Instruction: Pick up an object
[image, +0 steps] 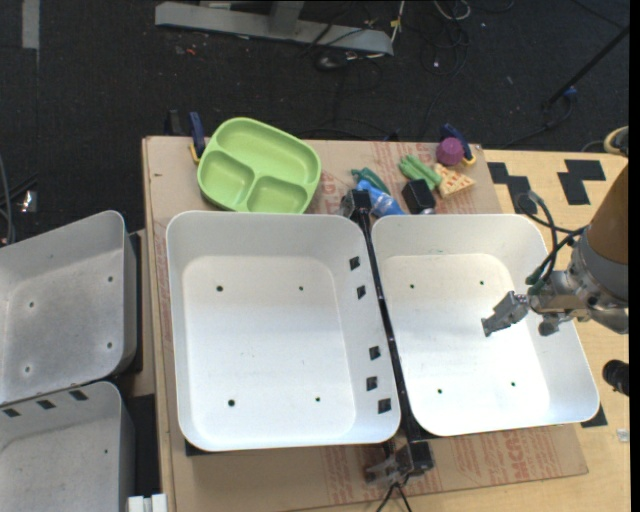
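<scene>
Surface: brown board carrying two shallow white bins side by side; small goods sit along its far edge, outside both bins.
Left bin: bare white floor with a few dark dots.
Right bin: same bare floor; the arm hangs over its right half.
Arm: enters from the right edge, grey body, wrist bent in toward the right bin's middle.
Green tray: three-part plate on the surface behind the left bin, well apart from the arm.
Small items: a loose cluster behind the bins' far rims, with a purple ball, a green piece, a yellow-orange piece, a black block and something blue. These are the only candidates for the pick.
Jaws: grey tip low over the right bin's floor, pointing left and slightly down. Nothing is visible between them. How far they stand open I cannot tell; the tip is too small and blurred.
Risk 1: a close here likely grips air or scrapes bare floor, since no object lies beneath the tip.
Risk 2: reaching the cluster means crossing the bin's far rim; a low path could strike that rim and shift the bin.
Risk 3: the cluster's pieces lie nearly touching, so a descent there could nudge neighbours or catch two at once.
Risk 4: the ball looks round and may roll off a poor pinch.
</scene>
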